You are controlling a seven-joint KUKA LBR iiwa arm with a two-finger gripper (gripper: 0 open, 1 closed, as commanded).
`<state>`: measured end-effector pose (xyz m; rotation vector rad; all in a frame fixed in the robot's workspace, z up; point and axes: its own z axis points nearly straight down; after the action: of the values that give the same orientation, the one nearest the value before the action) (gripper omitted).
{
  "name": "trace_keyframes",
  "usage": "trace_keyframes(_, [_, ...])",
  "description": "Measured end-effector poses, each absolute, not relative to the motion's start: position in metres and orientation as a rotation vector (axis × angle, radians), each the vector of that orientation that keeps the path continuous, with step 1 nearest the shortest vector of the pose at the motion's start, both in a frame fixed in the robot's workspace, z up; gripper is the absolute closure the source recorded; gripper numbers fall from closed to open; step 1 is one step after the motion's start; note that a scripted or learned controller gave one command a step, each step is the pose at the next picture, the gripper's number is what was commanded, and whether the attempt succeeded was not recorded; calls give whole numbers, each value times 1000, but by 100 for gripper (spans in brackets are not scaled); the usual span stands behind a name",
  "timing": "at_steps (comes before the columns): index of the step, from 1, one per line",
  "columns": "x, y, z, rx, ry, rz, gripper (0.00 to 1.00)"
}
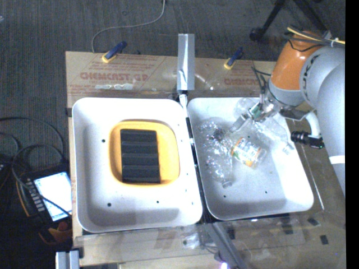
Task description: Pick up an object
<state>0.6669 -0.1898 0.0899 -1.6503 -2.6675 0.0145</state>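
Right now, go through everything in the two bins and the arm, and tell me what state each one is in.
Yellow sponge with black ridged pad: lying flat in the left bin, untouched.
Crumpled clear plastic bottle with orange label: crushed, lying on its side in the right bin.
End effector: low over the right bin's far side, at the clear plastic; grip unclear.
Arm: reaching in from the right.

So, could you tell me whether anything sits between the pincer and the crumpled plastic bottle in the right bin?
Nothing visible does: the pincer hangs just above the crumpled clear plastic bottle with an orange label in the right white bin.
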Motion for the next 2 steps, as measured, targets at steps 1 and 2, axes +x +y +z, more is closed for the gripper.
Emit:
trace_keyframes(1, [614,-199,91,-1539,-2746,1,0])
trace_keyframes(2, [665,-212,116,-1832,-2556,0,0])
